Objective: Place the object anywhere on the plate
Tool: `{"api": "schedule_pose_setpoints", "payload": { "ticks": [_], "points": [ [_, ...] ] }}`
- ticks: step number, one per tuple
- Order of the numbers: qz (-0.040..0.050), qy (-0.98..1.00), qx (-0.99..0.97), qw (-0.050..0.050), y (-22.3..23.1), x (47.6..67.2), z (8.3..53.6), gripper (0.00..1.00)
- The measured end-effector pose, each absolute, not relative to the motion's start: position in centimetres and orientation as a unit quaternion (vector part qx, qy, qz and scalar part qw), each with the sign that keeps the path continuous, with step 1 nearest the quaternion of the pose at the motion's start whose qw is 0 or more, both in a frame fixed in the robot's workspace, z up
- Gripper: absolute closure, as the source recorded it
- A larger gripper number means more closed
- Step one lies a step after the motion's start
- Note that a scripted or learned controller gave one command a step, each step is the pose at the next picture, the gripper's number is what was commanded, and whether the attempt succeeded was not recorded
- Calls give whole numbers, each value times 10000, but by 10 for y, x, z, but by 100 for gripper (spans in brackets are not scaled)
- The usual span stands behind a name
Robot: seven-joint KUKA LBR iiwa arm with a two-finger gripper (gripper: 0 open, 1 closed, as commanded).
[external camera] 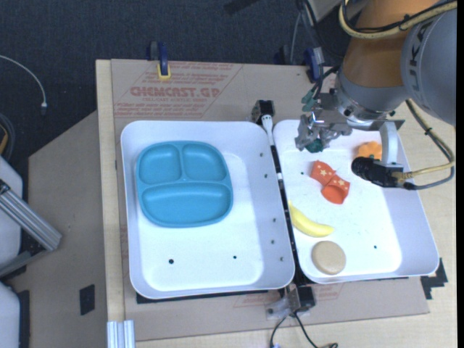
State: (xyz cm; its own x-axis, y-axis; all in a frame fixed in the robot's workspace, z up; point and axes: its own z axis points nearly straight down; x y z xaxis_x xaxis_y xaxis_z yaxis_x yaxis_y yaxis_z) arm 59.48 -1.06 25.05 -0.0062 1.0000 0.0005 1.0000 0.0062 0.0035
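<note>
The metal two-finger gripper [313, 138] is seen over the right bin; its state cannot be told; the small red block [330, 181] lies just below-right, slanted; the blue plastic divided plate [185, 183] is far left.

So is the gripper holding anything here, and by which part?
Nothing shows between the fingers of the gripper. It hovers over the right bin, apart from the red object and banana.

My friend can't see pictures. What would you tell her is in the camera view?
A robot arm's tool hangs over the top corner of the right white bin, which holds a red toy, a banana, a tan round piece and an orange item. A blue divided plate sits in the left white bin.
</note>
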Motion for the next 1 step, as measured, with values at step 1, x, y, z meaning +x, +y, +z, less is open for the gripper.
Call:
{"api": "schedule_pose_setpoints", "payload": {
  "ticks": [1],
  "points": [
    [15,7096,7046,4,52,609,246,100]
  ]
}}
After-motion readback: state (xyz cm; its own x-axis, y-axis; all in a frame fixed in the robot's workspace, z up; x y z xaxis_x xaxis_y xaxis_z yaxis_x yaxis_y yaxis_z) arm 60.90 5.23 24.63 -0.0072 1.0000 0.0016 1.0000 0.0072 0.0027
